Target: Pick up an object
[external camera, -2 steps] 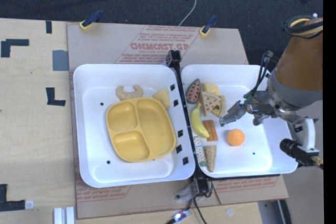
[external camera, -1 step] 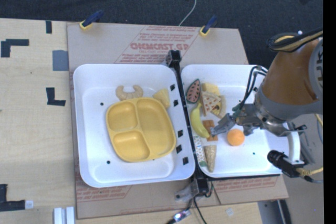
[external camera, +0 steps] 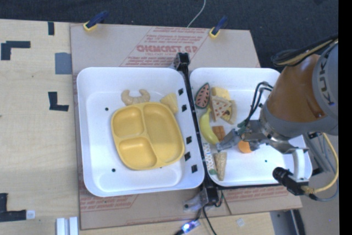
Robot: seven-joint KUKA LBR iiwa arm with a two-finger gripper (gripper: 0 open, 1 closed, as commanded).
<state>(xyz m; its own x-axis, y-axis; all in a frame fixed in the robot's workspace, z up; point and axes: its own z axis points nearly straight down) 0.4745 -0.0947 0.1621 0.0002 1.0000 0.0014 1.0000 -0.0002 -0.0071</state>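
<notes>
Seen from the fixed overhead camera, the KUKA arm (external camera: 300,99) leans in from the right over the right-hand bin (external camera: 258,173), wrist bent down and toward the divider, its tool (external camera: 230,141) low among a cluster of toy food. Whether the fingers are spread or pressed together cannot be told from here; nothing is visibly pinched between them. The likely targets lie close together along the bin's left side: a banana (external camera: 207,127), a watermelon slice (external camera: 202,95), a sandwich wedge (external camera: 222,108), a cone-shaped piece (external camera: 220,164), and a small orange item (external camera: 244,146) touching the tool's underside. That crowding is the risk: a closing grip could nudge neighbours aside, catch two pieces at once, or slide off the banana's curved skin against the bin wall. The left bin (external camera: 88,118) holds a yellow divided tray (external camera: 147,135) and a pretzel-like toy (external camera: 135,97), well apart from the arm on the desk (external camera: 33,118).
</notes>
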